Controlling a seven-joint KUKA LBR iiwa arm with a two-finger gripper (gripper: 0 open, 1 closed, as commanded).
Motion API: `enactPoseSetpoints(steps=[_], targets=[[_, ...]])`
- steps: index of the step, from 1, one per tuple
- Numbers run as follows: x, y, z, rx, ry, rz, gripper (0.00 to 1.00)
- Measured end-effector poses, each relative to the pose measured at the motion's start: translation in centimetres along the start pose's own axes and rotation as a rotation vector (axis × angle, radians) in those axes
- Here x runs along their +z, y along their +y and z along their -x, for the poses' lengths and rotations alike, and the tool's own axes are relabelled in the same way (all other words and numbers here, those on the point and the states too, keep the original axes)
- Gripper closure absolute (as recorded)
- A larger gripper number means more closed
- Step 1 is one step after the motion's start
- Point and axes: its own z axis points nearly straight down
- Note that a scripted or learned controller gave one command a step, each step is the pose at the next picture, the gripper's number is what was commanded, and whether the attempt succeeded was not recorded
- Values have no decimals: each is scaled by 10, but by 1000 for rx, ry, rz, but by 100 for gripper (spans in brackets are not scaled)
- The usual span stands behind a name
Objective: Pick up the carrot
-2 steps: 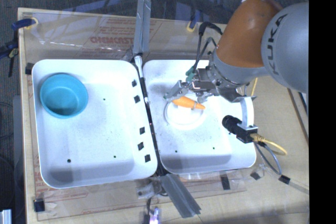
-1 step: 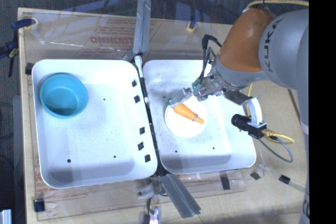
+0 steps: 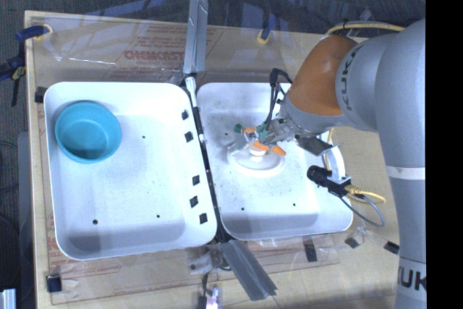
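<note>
Partly hidden, carrot [image 3: 262,149] lies under hand [image 3: 270,134]; grip unclear.

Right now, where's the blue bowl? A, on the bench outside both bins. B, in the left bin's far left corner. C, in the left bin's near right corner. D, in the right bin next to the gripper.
B: the blue bowl sits in the far left corner of the left bin, well apart from the gripper, which is over the right bin.
</note>
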Motion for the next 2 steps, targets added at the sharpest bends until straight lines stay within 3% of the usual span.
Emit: enactPoseSetpoints(steps=[1,2], targets=[[-8,0,-1,-6,1,-3,100],[-134,21,-86,245,5,-16,100]])
